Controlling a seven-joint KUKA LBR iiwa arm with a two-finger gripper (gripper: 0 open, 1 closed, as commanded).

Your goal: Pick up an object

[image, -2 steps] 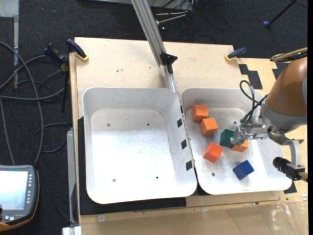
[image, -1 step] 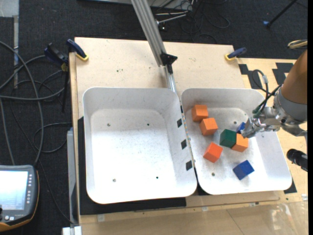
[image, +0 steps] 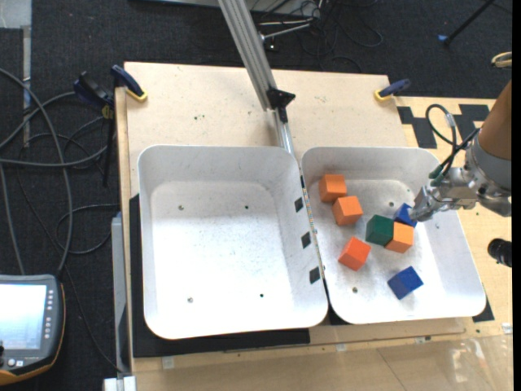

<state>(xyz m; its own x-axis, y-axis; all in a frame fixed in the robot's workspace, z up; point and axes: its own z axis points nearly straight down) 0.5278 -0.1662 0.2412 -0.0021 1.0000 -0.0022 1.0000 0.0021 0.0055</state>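
Reaching in from the right, gripper [image: 420, 208] sits low in right bin [image: 456, 300] beside a partly hidden blue cube [image: 404, 213]; fingers' state unclear. Matte cubes cluster mid-bin: orange cube [image: 399, 237] touches green cube [image: 379, 230]. Left bin [image: 155, 218] smooth, w/ rounded corners.

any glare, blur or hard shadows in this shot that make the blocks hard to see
Camera view: even, soft light; the right bin shows no blown-out glare, and the orange blocks and green block are crisp with only faint shadows. The pincer is slightly soft and covers part of a blue block; the dark floor loses detail.
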